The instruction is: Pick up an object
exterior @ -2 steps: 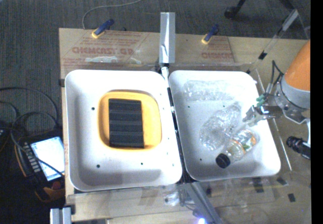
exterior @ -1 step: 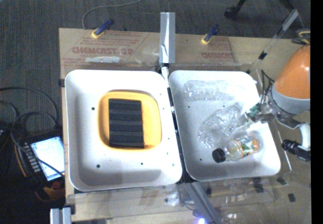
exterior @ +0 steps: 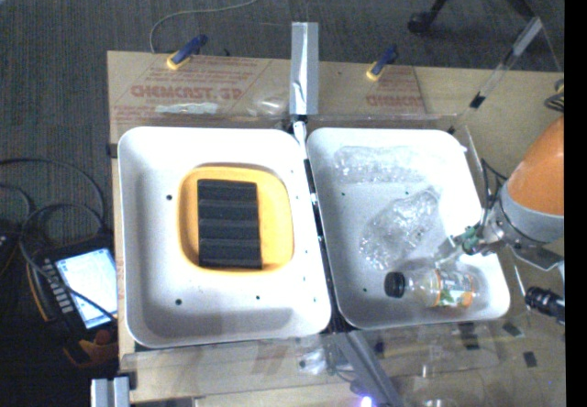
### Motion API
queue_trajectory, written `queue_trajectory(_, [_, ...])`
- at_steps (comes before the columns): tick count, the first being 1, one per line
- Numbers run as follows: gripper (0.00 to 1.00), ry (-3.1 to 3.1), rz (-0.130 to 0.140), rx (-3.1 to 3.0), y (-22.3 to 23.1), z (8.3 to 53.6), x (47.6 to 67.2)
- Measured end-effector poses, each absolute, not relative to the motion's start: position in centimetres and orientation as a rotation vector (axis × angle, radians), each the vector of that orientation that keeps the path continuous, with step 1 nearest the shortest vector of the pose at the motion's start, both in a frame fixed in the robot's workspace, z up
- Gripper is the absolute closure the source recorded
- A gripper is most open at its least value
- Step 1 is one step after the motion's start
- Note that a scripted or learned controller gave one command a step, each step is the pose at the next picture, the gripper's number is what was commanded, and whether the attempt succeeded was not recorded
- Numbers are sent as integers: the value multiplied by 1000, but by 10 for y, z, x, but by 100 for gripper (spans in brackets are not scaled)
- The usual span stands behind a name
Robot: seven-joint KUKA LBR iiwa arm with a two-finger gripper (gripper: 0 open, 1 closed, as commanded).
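Bins: 2, side by side. Left bin [exterior: 147, 213] held a yellow sponge [exterior: 237, 218] with a black ribbed top. Right bin [exterior: 353, 304] held crumpled clear plastic [exterior: 399, 224] and a clear bottle [exterior: 433, 286], black cap, lying on its side near the front. Gripper [exterior: 468, 240] sat just above the bottle; jaw state couldn't be told.

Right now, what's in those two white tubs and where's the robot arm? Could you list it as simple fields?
left bin: yellow tray with a black ridged insert
right bin: crumpled clear plastic; clear bottle with black cap, lying on its side
arm: at the right bin's right edge, orange band in view
gripper: beside the plastic, above the bottle; grip unclear
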State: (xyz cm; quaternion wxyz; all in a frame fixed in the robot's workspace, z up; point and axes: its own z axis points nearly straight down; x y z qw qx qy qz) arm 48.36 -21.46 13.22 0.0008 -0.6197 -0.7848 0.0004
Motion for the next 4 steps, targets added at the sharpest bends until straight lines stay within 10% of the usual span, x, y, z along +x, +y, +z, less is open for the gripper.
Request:
queue_trajectory(2, [0, -2205, 30, -2187, -223, 92, 663])
queue_trajectory(4, [0, -2630, -12, -1753, -223, 96, 590])
